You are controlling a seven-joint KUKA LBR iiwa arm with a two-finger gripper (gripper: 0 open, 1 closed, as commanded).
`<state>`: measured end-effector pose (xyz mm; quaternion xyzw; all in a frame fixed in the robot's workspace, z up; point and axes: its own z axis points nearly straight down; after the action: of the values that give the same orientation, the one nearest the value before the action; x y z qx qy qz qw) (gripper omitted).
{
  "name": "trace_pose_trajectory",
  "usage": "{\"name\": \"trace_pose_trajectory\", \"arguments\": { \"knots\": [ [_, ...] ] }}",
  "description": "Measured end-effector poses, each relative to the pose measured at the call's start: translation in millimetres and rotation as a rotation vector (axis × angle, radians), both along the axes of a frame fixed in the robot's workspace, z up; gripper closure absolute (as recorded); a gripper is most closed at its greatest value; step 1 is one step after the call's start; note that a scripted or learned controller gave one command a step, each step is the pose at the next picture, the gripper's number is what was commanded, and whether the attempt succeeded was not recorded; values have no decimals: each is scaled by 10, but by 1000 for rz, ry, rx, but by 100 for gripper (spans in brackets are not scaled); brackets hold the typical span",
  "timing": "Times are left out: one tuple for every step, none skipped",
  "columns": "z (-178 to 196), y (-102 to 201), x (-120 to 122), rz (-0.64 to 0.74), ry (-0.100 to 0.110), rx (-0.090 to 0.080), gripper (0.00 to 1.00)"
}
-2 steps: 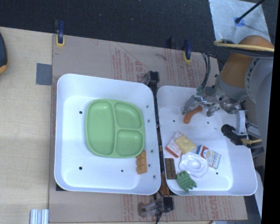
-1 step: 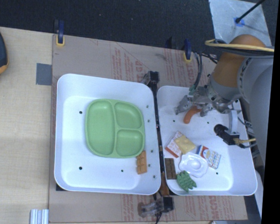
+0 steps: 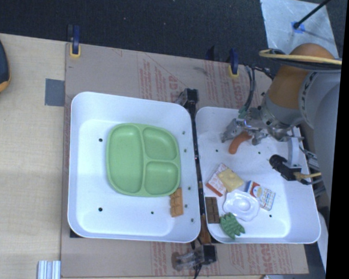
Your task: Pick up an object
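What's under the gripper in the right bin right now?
An orange carrot-shaped piece lies on the right bin floor just below the gripper. Its upper end is hidden by the gripper.

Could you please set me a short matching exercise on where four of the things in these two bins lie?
Things:
1. green plate
2. orange carrot
3. green toy
4. brown biscuit

Places:
A. right bin, near front edge
B. left bin, just right of the plate's front corner
C. middle of the left bin
D. right bin, far end, under the hand

Pairs: 1-C, 2-D, 3-A, 4-B
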<state>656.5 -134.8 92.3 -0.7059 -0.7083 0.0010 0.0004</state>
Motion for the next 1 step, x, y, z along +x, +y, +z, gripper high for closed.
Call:
{"name": "trace_pose_trajectory", "arguments": {
  "knots": [
    [4, -142, 2, -1, -2, 0, 0]
  ]
}}
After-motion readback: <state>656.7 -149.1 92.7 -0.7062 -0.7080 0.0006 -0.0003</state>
